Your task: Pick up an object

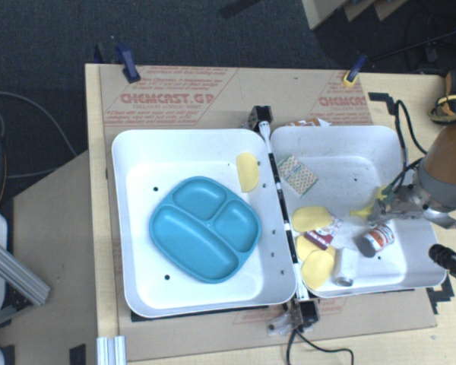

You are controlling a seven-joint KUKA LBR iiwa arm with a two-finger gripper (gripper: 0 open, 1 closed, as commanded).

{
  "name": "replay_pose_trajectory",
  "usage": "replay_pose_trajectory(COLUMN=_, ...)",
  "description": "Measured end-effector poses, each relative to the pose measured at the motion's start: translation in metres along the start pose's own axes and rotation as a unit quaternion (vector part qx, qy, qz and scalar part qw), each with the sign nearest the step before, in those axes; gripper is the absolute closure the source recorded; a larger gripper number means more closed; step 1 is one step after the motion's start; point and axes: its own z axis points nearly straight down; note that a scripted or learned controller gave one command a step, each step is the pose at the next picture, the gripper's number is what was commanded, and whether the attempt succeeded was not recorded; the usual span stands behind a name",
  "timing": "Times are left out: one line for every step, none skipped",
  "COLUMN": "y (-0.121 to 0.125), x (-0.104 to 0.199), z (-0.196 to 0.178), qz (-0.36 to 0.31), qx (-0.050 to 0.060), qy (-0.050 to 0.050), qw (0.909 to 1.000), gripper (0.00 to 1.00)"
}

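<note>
My gripper (383, 205) reaches in from the right and hangs low over the right side of the right bin (342, 147). Just below it lies a small can with a red and white label (374, 240), tipped on its side. A small yellow piece (362, 213) shows at the gripper's left. Further left in this bin lie a yellow flat piece (311, 218), a yellow oval (318, 268), a red and white wrapper (321, 238), a clear tube (344, 268) and a checkered packet (298, 175).
The left bin (137, 173) holds a blue divided plate (205, 227) and a yellow oval (248, 172) by its right wall. The arm's grey body (444, 169) stands over the right bin's right rim. Clamps and cables sit along the bench edges.
</note>
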Motion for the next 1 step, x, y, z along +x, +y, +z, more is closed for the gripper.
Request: replay_pose_trajectory(y=-0.0001, x=0.0001, z=0.0002, qz=0.000, qx=0.000, qy=0.000, qw=1.0000, gripper=0.00)
